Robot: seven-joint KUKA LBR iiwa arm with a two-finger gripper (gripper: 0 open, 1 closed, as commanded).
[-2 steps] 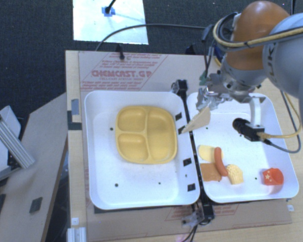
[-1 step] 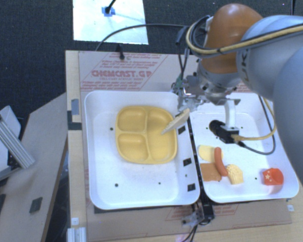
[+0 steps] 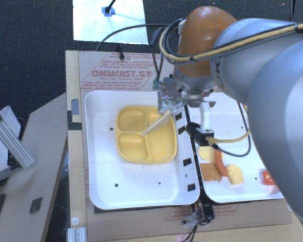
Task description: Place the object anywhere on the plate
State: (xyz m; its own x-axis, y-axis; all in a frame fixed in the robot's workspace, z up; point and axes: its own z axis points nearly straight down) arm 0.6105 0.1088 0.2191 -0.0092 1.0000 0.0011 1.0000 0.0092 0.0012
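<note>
A yellow plate (image 3: 136, 147) with three compartments lies in the left white bin (image 3: 103, 185). My gripper (image 3: 170, 110) hangs over the plate's upper right corner, reaching down from the orange-banded wrist. A thin tan stick (image 3: 154, 125) slants from between its fingertips down to the left, and its lower end reaches the plate's middle ridge. The gripper is shut on the stick's upper end. I cannot tell whether the stick's lower tip touches the plate.
The right bin (image 3: 232, 195) holds several toy foods: a pale yellow piece (image 3: 207, 153), a red sausage (image 3: 220, 163), a brown slab (image 3: 210, 172), a yellow chunk (image 3: 235, 174) and a red item (image 3: 269, 177). The black-marked divider (image 3: 191, 160) runs between the bins. The arm covers the right bin's far side.
</note>
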